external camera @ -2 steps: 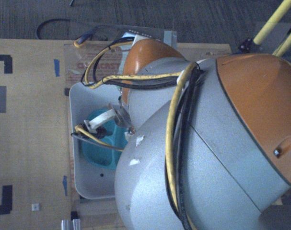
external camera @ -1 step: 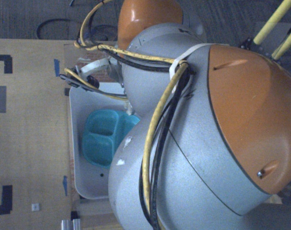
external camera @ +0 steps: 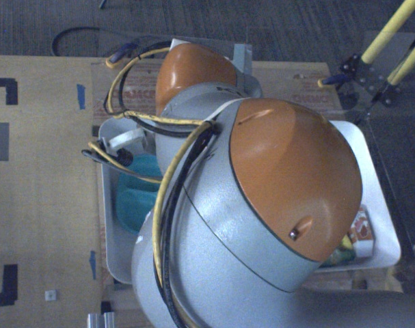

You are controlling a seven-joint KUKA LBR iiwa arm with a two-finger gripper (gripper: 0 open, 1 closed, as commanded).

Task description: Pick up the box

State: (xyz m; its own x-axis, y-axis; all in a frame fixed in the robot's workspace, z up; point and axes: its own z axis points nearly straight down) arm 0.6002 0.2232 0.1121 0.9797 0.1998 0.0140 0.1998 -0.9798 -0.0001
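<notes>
We find the arm bulking across most of the view, its grey body and orange caps covering both white bins. Yellow and black cables run along its left side. We cannot tell how the gripper stands; the arm's own mass hides it. A box with red and white print lies at the right bin's lower right corner, beside a yellow-green item. A teal object sits in the left bin.
</notes>
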